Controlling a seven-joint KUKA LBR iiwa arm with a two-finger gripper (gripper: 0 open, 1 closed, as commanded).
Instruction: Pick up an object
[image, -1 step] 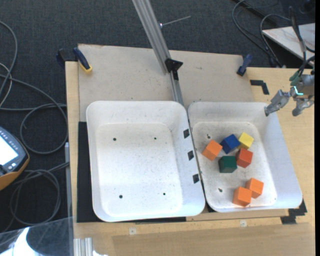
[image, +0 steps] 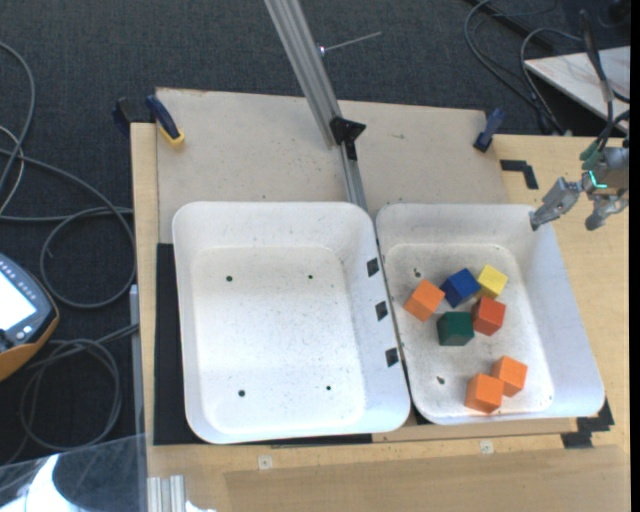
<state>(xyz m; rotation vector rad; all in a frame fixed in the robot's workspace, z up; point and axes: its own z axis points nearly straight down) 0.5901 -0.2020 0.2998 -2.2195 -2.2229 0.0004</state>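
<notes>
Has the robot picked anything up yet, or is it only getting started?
Only getting started, it seems. Nothing looks done: all the blocks, among them the blue block, yellow block and green block, lie in the right bin. In hand: the end effector sits at that bin's far right corner, with nothing visible between its fingers. Left: moving over a block, gripping it and lifting it.

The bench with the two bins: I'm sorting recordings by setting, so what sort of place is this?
Most likely a robotics lab test bench: two white bins clamped to a wooden bench, small coloured blocks as grasp objects, loose cables across dark carpet, and a gripper at the right edge.
</notes>
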